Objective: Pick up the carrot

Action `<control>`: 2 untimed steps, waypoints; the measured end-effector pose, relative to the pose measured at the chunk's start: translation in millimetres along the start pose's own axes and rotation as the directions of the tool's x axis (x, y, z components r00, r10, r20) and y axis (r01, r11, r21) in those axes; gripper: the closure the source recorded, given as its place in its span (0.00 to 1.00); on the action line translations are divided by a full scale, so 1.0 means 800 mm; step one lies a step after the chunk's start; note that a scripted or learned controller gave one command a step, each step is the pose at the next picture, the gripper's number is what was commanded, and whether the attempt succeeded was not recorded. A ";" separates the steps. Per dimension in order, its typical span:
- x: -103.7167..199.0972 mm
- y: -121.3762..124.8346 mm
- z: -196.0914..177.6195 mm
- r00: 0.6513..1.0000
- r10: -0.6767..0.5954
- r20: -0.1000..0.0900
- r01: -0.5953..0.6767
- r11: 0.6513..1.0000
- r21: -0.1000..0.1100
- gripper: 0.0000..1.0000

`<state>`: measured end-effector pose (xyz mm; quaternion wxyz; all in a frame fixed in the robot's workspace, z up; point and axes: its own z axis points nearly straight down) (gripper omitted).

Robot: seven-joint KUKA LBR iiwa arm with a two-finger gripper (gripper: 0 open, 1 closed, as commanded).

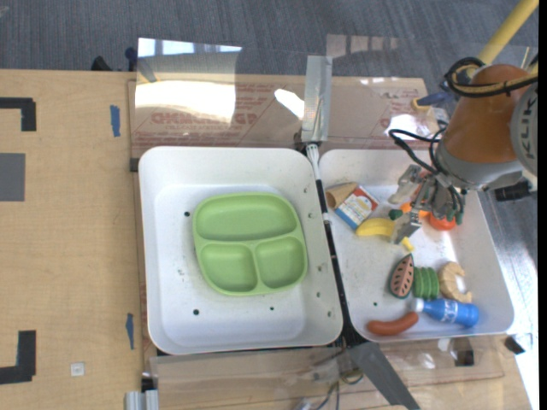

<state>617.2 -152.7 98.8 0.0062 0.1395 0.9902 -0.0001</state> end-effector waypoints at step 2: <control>0.003 -0.042 -0.004 0.924 0.383 0.006 -0.383 0.924 0.000 1.00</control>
